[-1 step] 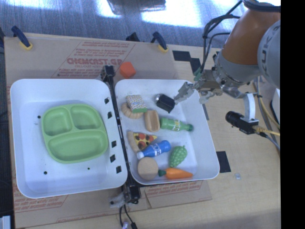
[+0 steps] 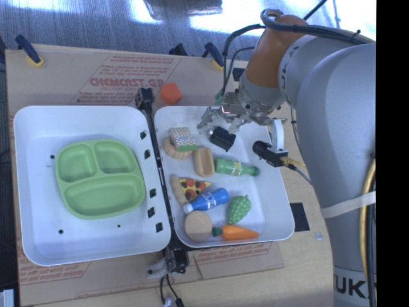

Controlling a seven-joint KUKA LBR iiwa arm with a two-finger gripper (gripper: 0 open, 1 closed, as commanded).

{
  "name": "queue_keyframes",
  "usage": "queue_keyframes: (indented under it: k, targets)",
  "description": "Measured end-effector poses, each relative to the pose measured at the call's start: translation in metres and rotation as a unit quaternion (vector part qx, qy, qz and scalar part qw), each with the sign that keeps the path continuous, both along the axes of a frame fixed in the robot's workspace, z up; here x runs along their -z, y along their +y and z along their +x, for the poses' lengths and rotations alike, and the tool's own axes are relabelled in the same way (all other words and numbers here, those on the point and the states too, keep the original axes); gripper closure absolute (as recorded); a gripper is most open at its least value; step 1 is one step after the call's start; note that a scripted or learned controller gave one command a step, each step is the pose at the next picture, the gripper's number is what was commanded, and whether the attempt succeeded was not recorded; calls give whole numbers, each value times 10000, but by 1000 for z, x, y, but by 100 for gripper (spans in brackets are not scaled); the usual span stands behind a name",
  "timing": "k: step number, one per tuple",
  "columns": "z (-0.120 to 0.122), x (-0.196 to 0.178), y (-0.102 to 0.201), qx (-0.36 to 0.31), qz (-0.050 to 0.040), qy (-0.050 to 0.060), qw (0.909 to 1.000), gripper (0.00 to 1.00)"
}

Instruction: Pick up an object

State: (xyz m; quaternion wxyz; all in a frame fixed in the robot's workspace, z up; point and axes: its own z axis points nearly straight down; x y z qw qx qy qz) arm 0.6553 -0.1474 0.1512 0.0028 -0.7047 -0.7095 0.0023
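My gripper (image 2: 220,135) hovers over the far end of the right shallow white plastic bin (image 2: 276,194); whether it is clenched or released, I cannot tell. I hold nothing visibly. Toy foods lie below; the slim green plastic bottle (image 2: 236,167) sits nearest, so next I likely need a descent.

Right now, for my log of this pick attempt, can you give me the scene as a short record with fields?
left bin: holds a green divided plate
right bin: toy foods, among them a green bottle, blue bottle, carrot, pizza slice
outside bins: orange block on the cardboard
gripper: above the right bin's far end
held: nothing seen between the fingers
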Motion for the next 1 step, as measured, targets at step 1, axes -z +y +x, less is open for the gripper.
queue_keyframes:
  k: [1]
  targets:
    - [-25,47,43,15,-22,-68,10000,0]
